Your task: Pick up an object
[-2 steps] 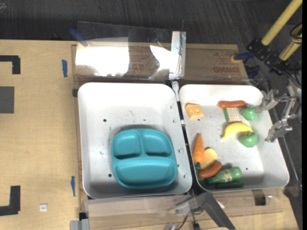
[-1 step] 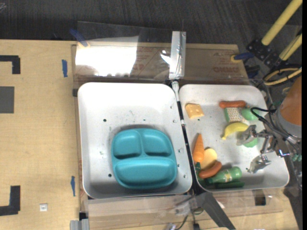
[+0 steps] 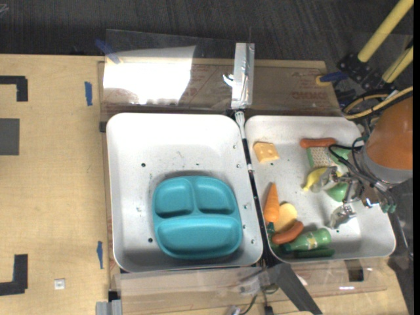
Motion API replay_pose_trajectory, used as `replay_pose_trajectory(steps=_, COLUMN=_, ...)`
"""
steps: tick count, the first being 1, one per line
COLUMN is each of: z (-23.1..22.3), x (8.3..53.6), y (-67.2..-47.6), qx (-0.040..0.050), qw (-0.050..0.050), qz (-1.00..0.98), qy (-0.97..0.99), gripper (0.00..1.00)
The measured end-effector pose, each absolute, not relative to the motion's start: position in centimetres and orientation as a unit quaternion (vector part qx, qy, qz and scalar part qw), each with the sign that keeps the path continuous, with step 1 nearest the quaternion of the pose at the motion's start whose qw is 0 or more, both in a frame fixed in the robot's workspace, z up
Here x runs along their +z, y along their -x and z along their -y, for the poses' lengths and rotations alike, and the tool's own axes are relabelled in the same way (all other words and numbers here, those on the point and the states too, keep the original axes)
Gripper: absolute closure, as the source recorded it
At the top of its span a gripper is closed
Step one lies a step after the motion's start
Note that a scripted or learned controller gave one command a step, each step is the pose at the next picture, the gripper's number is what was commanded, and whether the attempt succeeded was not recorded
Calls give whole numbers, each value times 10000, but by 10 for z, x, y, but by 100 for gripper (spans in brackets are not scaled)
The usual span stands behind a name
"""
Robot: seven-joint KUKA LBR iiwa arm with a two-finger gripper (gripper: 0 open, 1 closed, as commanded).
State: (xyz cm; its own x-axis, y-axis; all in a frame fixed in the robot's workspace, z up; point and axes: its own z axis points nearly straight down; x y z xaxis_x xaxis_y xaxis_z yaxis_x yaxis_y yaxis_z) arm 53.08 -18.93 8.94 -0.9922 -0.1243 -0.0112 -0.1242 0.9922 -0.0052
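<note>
Gripper [image 3: 342, 205] low in right bin [image 3: 289, 128], finger state unreadable amid clutter. Banana [image 3: 315, 176] just beside tool, toward bin's centre, long axis slanting. Green object [image 3: 336, 190] touching or under tool; cannot tell.
</note>
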Motion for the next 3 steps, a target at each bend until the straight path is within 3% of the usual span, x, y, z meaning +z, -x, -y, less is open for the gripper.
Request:
replay_pose_trajectory(steps=1, z=155, x=90, y=-522, qx=-10, qw=64, qz=-9979, qy=-644, gripper=0)
replay_pose_trajectory(steps=2, z=99, x=90, y=-578, qx=6, qw=77, qz=-9940, qy=-1093, gripper=0)
replay_pose_trajectory(steps=3, z=91, x=90, y=-526, qx=-5, qw=62, qz=-9929, qy=-1188, gripper=0)
